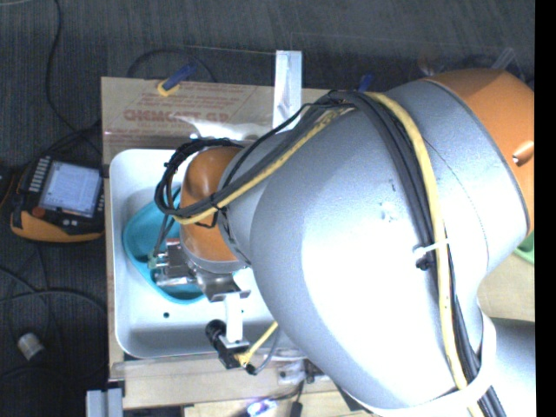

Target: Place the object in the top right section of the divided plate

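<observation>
Claw: grip state cannot be told; blue divided plate directly beneath; advise confirming the top right section before release.

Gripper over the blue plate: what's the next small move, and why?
Probably a short lift straight up, then check. The gripper sits low over the blue plate in the left white bin, but the arm hides most of the plate, so its sections and any object cannot be made out. Raising the wrist would expose the plate before committing to a release.
</observation>
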`<action>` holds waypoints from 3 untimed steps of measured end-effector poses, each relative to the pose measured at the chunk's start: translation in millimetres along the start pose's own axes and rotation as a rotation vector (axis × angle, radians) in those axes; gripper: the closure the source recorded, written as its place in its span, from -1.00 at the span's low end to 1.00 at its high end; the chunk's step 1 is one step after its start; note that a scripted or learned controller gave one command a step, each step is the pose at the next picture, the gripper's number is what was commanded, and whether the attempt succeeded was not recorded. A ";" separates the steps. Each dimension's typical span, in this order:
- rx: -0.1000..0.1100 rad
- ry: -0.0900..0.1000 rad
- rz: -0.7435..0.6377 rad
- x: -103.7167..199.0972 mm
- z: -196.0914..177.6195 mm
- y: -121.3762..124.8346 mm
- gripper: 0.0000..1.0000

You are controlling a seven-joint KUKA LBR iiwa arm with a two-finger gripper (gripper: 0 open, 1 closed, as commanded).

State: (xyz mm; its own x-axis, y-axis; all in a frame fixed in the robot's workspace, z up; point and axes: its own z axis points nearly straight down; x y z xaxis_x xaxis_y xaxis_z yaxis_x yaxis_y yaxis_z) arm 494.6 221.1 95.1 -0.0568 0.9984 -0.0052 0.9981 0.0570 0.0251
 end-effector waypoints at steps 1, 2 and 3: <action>0.029 -0.010 0.627 -56.9 -104.8 58.0 1.00; 0.028 -0.012 0.791 -34.2 -198.3 1.9 1.00; 0.028 -0.012 0.791 -34.3 -198.0 1.9 -1.00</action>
